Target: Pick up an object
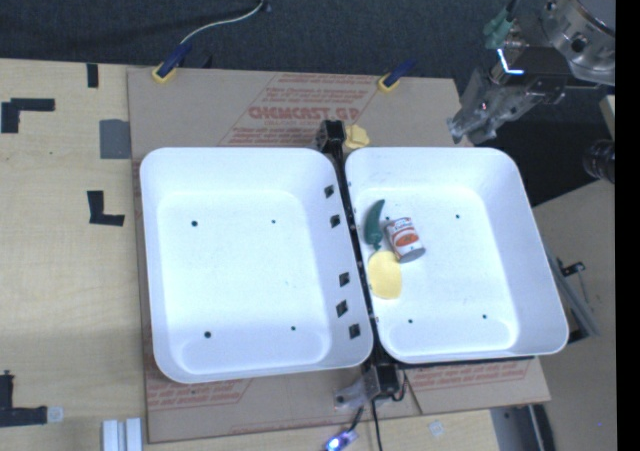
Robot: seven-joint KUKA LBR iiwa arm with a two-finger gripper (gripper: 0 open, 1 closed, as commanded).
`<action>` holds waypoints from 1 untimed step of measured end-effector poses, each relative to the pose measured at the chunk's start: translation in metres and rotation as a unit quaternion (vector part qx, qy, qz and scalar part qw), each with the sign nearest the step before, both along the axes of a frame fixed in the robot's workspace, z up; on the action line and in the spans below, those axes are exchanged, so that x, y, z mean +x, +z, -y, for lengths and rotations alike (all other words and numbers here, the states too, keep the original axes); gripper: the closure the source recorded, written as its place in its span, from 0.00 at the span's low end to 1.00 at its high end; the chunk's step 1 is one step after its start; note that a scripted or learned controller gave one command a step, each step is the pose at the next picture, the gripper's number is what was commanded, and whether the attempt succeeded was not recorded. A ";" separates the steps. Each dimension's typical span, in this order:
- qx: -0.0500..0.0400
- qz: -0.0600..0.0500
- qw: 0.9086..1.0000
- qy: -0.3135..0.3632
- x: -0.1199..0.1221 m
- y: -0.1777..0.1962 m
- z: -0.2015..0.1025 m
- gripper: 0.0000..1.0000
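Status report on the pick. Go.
Claw high over right bin's far corner, holding nothing. Small can, green piece, yellow piece clustered by divider. Path clear.

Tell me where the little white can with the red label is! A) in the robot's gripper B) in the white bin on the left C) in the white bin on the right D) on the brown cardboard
C: the small white can with the red label lies inside the right white bin, near its left wall.
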State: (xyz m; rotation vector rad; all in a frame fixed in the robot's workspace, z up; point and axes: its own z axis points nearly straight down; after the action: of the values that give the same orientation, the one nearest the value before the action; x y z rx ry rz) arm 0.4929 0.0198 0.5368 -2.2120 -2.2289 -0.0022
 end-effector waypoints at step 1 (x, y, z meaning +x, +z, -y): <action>-0.001 -0.001 1.000 -0.003 0.004 -0.002 0.003 0.00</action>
State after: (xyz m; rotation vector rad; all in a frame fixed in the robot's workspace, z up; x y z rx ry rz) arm 0.4970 0.0169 0.5347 -2.2199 -2.2226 0.0021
